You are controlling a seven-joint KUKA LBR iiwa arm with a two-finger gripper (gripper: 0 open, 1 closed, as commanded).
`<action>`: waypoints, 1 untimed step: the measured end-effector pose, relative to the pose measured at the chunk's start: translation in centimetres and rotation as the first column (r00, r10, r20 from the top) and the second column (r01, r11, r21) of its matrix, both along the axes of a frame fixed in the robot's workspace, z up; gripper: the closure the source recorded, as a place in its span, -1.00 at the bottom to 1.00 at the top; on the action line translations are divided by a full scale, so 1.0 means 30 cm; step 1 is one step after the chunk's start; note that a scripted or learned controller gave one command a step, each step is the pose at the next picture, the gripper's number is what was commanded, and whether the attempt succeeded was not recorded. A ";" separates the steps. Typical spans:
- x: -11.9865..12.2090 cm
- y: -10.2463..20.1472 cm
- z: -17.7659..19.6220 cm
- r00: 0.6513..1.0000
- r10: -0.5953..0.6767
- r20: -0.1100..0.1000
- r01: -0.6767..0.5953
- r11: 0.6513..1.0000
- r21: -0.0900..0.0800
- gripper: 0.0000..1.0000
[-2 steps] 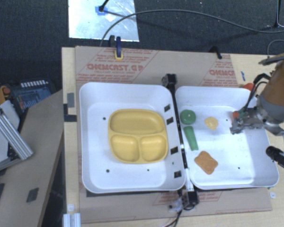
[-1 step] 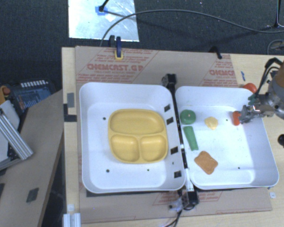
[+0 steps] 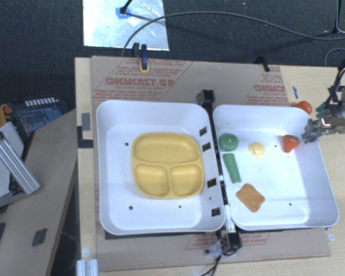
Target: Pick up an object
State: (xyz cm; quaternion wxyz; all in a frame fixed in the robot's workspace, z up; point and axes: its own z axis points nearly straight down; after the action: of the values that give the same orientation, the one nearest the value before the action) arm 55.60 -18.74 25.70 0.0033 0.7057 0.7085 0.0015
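Dark carpet surrounds the bench (image 3: 86,154), and on it a brown cardboard sheet (image 3: 178,76) lies under two shallow white bins set side by side. Over in the left bin (image 3: 112,154) sits a yellow divided tray (image 3: 165,164), right in the middle, nothing else with it. Now the right bin (image 3: 316,194), that's where the small stuff is: a round green piece (image 3: 228,142) near the inner wall, a long green piece (image 3: 232,168) just below it, a little pale yellow piece (image 3: 256,149) toward the centre, a flat tan piece (image 3: 250,197) lower down, and a red piece (image 3: 289,144) up by the far right wall. And there's the gripper (image 3: 311,131), hanging at that bin's upper right rim, just beside the red piece. Open or closed? Can't tell from this angle, it's too small and cluttered. Another red-orange object (image 3: 303,106) lies outside the bin, just beyond that same corner, on the cardboard.
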 end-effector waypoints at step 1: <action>0.003 0.168 0.022 1.000 0.005 -0.003 -0.005 1.000 0.004 1.00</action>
State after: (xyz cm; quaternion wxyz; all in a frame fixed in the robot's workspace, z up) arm 55.70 -13.71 26.35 0.0009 0.7038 0.7104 0.0015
